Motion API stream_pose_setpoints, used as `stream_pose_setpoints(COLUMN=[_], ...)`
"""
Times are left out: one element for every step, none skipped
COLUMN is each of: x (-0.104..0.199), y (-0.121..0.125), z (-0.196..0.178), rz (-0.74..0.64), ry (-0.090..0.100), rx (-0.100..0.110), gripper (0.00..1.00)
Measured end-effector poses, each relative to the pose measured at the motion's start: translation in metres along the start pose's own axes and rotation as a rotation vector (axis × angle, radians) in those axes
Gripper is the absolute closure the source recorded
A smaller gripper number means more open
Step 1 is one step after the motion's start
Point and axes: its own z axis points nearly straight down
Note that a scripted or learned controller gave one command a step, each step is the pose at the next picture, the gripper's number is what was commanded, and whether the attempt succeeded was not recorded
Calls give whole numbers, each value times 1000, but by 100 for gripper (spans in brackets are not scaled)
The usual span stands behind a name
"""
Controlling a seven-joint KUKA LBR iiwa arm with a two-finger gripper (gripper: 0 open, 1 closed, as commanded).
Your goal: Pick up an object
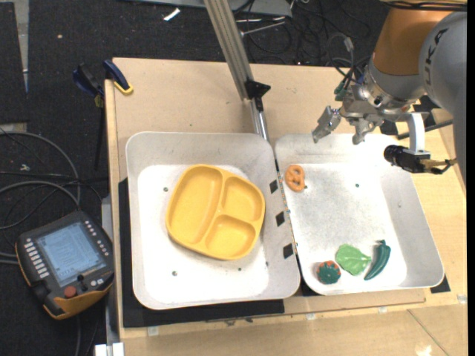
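Gripper hangs open and empty at the upper right, above the right bin's far edge.
The pretzel sits near the divider; a descent there could clip the bin wall or miss.

The tray fills the left bin; in the right bin, the pretzel lies at ten o'clock, three toys at six.

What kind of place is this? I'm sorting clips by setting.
Likely a robotics lab: a teach pendant lies on the dark floor, loose cables trail behind the bench, and the gripper hangs above two white bins.
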Motion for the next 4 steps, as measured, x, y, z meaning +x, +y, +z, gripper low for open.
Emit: stream_pose_setpoints(x=[0, -8, -1, -1], y=[0, 0, -7, -3], z=[0, 61, 109, 130], rz=[0, 4, 3, 4], ry=[0, 0, 0, -1], rx=[0, 5, 4, -11], gripper=[0, 0, 0, 0])
